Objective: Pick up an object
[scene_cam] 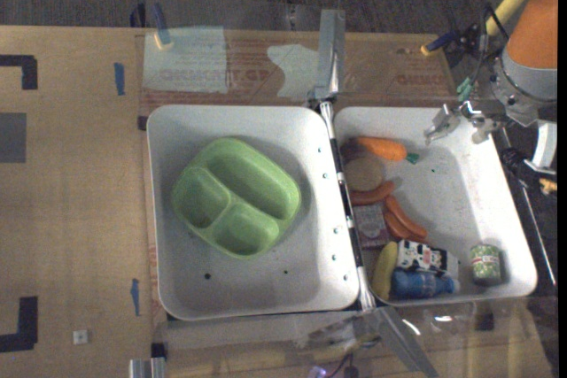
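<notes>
While the gripper [456, 121] hovers at two o'clock, grip unreadable, food toys crowd the right bin's [483, 208] nine-o'clock wall.

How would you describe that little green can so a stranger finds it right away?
Start at the right-hand white bin and go to its near right corner. The small green can stands there alone, apart from the food toys crowded along the bin's left wall.

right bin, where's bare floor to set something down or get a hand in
Bare floor runs through the middle and upper right of the right white bin, between the orange carrot and the small green can. The left wall and lower edge are crowded: sausages, yellow banana, blue bottle. The claw hovers at the upper rim.
</notes>
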Controlling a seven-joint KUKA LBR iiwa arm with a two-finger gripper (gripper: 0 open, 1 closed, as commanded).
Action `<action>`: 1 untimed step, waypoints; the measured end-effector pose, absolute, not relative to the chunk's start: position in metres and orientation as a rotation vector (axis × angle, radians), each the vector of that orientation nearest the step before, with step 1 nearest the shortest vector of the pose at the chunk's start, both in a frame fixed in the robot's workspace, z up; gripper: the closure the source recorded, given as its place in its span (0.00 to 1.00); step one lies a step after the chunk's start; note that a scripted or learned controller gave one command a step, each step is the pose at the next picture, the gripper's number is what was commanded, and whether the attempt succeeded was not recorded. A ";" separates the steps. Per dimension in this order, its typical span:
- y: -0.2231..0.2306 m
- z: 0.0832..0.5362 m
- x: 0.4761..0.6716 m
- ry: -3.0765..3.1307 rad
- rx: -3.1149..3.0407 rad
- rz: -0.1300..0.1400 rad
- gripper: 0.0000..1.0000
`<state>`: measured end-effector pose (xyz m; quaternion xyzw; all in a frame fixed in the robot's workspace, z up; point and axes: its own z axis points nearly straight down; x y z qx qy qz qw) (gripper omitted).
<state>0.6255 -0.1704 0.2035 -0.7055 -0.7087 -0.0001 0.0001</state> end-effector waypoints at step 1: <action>-0.107 0.086 0.653 -2.100 -2.340 -0.002 0.00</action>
